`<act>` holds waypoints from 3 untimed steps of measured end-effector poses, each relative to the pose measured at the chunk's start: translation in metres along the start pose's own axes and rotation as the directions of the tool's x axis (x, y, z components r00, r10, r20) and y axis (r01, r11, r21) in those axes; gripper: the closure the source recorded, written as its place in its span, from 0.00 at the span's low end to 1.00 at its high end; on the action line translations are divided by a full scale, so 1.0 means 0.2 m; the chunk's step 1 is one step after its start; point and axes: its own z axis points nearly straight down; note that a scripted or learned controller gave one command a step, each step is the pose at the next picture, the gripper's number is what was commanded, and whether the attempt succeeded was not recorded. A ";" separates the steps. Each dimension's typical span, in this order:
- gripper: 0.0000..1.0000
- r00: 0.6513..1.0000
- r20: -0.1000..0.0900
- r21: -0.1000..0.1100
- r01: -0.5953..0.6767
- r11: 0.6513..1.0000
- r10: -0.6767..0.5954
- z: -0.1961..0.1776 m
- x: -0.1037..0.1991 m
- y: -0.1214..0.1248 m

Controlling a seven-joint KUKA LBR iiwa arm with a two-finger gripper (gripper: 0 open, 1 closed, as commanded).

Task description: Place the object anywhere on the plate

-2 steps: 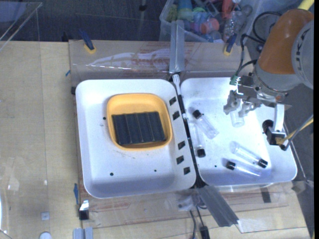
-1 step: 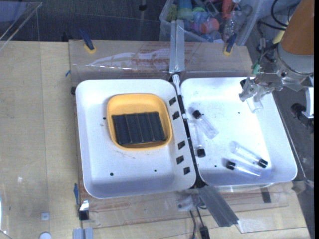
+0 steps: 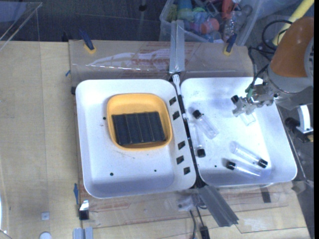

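Camera view, yellow plate (image 3: 115, 105), unlabelled clear tubes (image 3: 247, 156)

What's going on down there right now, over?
Gripper low over the right bin, nothing seen held. Clear vials lie loose in that bin. Yellow plate in left bin, holding a dark ribbed slab. Path between unobstructed.

Bright, even overhead light; white bins (image 3: 89, 183) slightly blown out with bluish glare patches (right one worst); shadows soft and short; overall mild blur, background top edge dim, clear vials (image 3: 246, 156) low-contrast.
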 end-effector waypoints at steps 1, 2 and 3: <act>0.00 1.000 0.000 0.000 0.000 1.000 0.000 0.00 0.00 0.00; 0.00 0.986 0.005 -0.006 0.167 0.986 -0.167 -0.29 -0.22 0.11; 0.00 0.900 0.009 -0.006 0.436 0.900 -0.436 -0.63 -0.41 0.18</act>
